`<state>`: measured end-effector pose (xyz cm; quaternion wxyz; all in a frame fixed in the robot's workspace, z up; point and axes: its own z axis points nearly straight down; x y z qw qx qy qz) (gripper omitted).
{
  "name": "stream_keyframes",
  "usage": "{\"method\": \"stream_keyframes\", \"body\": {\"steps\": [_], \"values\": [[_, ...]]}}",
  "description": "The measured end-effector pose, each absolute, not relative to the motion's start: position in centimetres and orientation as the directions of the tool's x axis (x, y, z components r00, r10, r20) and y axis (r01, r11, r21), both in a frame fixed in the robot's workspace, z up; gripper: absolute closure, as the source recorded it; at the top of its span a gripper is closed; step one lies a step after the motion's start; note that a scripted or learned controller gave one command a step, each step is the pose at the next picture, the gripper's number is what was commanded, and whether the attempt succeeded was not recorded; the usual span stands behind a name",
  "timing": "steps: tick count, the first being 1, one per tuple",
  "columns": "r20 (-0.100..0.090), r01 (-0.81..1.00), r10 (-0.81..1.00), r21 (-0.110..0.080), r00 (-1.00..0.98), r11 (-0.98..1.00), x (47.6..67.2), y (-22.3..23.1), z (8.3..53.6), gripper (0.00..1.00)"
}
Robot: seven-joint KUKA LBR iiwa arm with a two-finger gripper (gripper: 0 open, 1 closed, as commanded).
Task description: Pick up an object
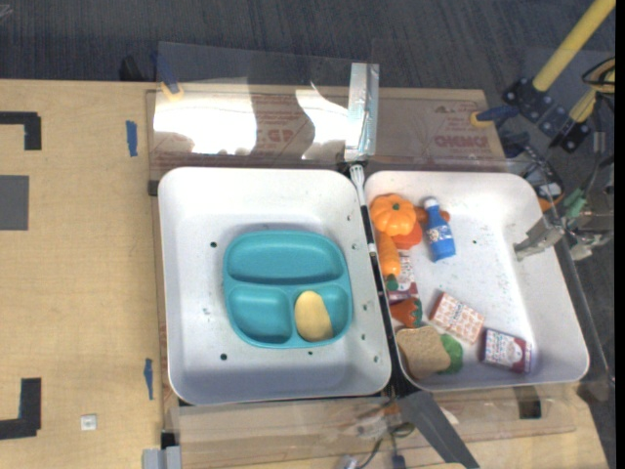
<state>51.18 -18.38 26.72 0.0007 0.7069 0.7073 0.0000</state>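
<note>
The right bin (508,198) holds several small objects along its left and front sides. An orange pumpkin (395,214) lies at the back left, with a blue bottle (438,231) just to its right. An orange carrot (389,259) and a red item (405,310) lie below the pumpkin. Toward the front are a patterned carton (456,318), a dark red carton (506,350), a slice of bread (422,349) and a green piece (452,351). My gripper (543,234) hangs at the bin's right rim, apart from all of them.
The left bin (190,262) bears a teal divided tray (278,262) with a yellow potato-like object (312,316) in its front right compartment. A clear plastic panel (264,115) stands behind the bins. Cables and a yellow pole (581,32) crowd the far right.
</note>
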Motion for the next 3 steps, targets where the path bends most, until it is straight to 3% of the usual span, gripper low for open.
{"method": "stream_keyframes", "body": {"steps": [1,2,3], "values": [[0.000,0.991,0.991,-0.002,-0.136,0.136,60.6,-17.8,20.2,0.00],[-0.004,0.984,0.985,0.009,-0.175,0.175,64.8,-15.3,8.9,0.00],[-0.004,0.970,0.970,0.001,-0.243,0.243,66.7,-10.1,8.6,0.00]]}}
